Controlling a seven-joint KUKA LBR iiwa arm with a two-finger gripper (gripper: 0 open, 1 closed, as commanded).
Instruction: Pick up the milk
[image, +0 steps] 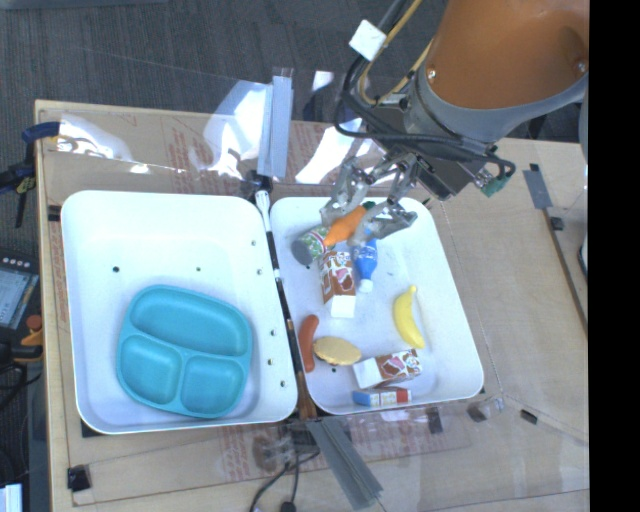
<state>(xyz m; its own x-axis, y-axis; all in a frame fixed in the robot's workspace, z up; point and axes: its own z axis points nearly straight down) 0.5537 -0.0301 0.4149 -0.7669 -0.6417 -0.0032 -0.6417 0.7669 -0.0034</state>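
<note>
The open gripper (368, 205) hovers over the carrot (344, 225); it should shift toward the milk carton (338, 275) before descending.

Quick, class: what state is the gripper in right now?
Gripper: over the right bin's far end, by a carrot; open or shut cannot be told.

My arm (500, 50) runs off the top edge; my pincer (365, 205) hides part of the carrot (345, 226).
</note>
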